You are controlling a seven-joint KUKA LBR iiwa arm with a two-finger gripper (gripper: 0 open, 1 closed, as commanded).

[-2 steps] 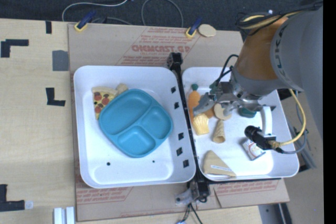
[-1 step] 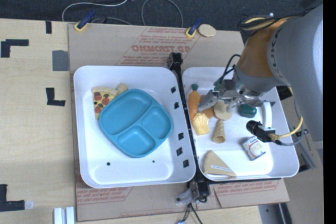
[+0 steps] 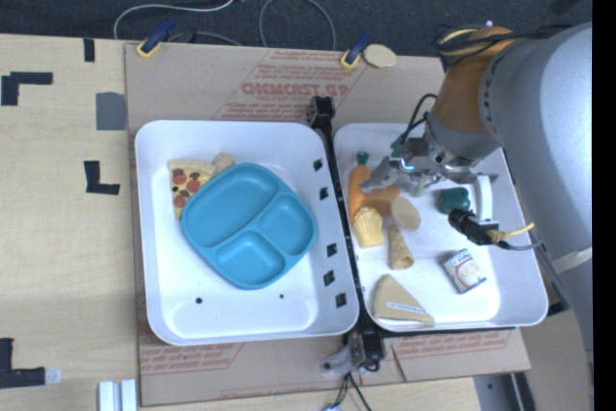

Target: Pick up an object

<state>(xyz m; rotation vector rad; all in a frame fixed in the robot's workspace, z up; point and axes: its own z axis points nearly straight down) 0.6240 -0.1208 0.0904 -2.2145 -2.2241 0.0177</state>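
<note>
Reaching in from the right, my arm (image 3: 539,101) hangs over the right bin (image 3: 520,303), with the orange band sitting just above my wrist. My claw (image 3: 409,166) hovers low near the upper left part of that bin, close above a cluster of toy food, and from this angle I cannot tell how it is set or whether anything sits in it. Just beside it to the left lies an orange carrot (image 3: 357,188), with a yellow corn piece (image 3: 368,226) below that. A pale round piece (image 3: 406,212) and a tan cone (image 3: 399,248) lie near the middle of the bin, and a cheese wedge (image 3: 398,301) rests toward the front edge. To the right of my claw is a dark green thing (image 3: 452,199), too small for me to name, and a small can (image 3: 466,270) lies tilted nearer the front right. A black and yellow cable (image 3: 496,233) trails from my wrist across that side. In the left bin (image 3: 159,207) a blue divided plate (image 3: 249,223) takes the centre, and a pizza slice (image 3: 186,180) peeks out from under its upper left rim. Both bins sit side by side on cardboard on the table (image 3: 58,236).
</note>
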